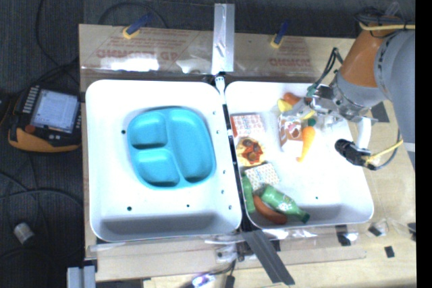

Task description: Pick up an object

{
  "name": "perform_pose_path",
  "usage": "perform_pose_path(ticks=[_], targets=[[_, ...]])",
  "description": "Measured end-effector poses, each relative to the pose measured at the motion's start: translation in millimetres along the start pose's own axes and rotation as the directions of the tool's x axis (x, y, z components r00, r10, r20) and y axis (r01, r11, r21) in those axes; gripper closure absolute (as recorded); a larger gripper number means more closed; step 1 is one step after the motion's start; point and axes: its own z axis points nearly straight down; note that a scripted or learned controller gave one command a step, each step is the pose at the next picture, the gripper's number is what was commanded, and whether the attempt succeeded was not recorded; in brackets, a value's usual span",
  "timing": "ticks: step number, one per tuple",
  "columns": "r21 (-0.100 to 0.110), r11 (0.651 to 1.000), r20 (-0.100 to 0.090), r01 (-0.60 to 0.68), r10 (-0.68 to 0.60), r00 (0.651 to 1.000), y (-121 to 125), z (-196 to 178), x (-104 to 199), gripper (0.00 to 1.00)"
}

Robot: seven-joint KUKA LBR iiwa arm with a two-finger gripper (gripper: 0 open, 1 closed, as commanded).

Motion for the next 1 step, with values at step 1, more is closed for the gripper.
perform_pose_path(ticks=[1], targets=[[-0.019,1.000,0.000,0.003,-0.003,1.000,6.7,-18.5,2.4,1.00]])
